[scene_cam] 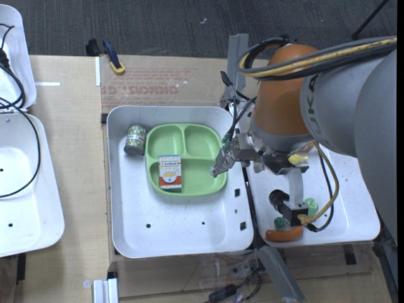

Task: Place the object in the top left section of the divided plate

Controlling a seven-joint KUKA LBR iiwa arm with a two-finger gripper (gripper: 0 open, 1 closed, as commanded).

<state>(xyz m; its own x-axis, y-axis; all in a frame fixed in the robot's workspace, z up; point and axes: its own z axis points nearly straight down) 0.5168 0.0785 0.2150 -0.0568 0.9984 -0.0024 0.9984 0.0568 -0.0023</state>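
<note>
A green divided plate lies in the left bin. A small orange and white box lies flat in the plate's near section, toward its left end. The two far sections of the plate hold nothing. My gripper hangs over the plate's right rim, near the wall between the two bins, well to the right of the box. Nothing shows in the gripper.
A small green can stands in the left bin just left of the plate. In the right bin lie a red sausage-like piece and small green pieces near its front. A white fixture with black cables sits at the far left.
</note>
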